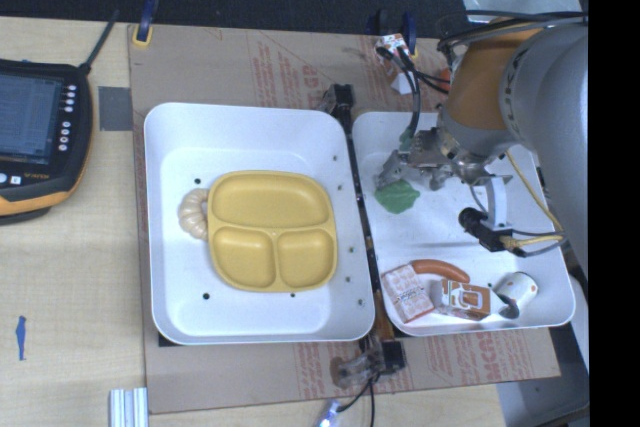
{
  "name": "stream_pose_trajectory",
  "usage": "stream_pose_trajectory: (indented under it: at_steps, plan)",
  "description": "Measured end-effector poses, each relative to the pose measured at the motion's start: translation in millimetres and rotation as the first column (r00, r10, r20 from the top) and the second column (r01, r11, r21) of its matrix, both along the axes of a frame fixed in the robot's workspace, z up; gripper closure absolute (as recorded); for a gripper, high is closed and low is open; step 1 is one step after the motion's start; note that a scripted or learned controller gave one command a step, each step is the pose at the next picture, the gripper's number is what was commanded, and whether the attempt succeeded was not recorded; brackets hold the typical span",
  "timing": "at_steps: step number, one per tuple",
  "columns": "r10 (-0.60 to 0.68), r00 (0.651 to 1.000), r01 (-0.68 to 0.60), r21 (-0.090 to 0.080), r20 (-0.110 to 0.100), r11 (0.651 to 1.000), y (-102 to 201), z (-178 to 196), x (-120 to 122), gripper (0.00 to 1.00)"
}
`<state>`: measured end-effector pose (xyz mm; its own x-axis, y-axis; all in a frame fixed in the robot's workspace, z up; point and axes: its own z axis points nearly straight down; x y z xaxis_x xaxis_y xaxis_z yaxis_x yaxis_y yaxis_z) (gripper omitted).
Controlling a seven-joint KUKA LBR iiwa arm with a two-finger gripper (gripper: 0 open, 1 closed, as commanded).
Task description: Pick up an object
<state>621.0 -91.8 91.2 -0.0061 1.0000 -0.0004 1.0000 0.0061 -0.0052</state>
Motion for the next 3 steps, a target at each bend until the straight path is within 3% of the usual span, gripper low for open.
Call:
stream_pose_trajectory:
  at_steps: [1,2,3]
  plan:
    - [0.000,1.000,0.000,0.000,0.003,1.000,-10,1,34,0.00]
    - [-0.003,1.000,0.003,0.000,0.001,1.000,-5,0,8,0.00]
    - [-0.002,1.000,0.002,0.000,0.003,1.000,-2,1,35,0.00]
